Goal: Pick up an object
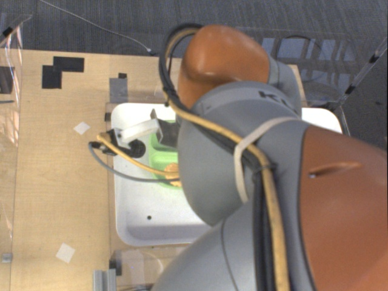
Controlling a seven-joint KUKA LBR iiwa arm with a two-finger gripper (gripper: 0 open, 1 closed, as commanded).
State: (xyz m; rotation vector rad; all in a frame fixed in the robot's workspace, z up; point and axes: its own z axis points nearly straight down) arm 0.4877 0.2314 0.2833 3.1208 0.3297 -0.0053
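The pale wooden table carried a white bin, black tape marks at its far end, and small white squares.

The desk is pale wood — its top runs down the left side of the view. Black rectangular marks sit on it near the far left corner, one stepped like an L, and a smaller black mark lies just beyond a grey metal bracket. Two small pale square tags lie flat on the wood: one left of the bin, another near the front edge. A second grey bracket stands at the bottom. Beyond the desk lies dark grey carpet — a thin wire crosses it at a slant.
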